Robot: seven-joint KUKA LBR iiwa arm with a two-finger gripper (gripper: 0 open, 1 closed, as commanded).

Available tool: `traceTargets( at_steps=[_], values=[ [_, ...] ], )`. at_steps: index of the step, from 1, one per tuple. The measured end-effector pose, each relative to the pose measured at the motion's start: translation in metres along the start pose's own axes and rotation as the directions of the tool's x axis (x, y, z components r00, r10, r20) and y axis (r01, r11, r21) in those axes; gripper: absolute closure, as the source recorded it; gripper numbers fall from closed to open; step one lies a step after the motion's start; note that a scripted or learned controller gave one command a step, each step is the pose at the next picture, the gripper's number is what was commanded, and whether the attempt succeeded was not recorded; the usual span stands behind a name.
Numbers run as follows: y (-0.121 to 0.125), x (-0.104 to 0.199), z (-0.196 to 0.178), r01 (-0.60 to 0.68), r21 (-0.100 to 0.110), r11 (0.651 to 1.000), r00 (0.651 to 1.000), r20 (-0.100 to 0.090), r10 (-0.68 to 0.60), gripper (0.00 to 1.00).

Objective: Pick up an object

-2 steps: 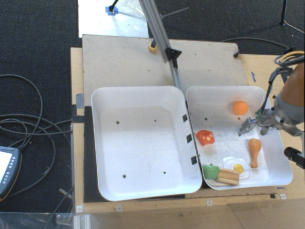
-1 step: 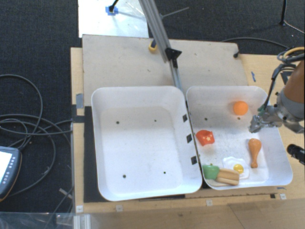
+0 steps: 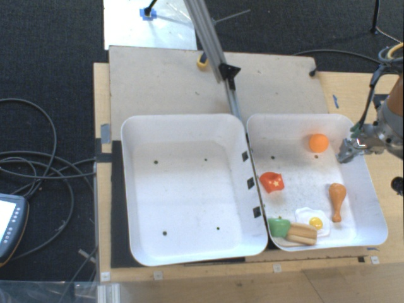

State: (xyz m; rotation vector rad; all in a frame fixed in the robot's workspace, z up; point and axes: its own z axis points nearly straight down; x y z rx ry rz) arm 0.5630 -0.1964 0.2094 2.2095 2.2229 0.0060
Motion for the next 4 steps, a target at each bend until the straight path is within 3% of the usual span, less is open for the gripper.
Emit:
traceTargets(
  at_steps=[2,4],
  values=[
    [-0.003,0.005,-0.078,0.000,0.002,1.000,1.000,-0.001,0.000,1.00],
    [0.014,0.108,-0.061,0.004,0.006,1.000,1.000,-0.004,-0.004,1.00]
  ],
)
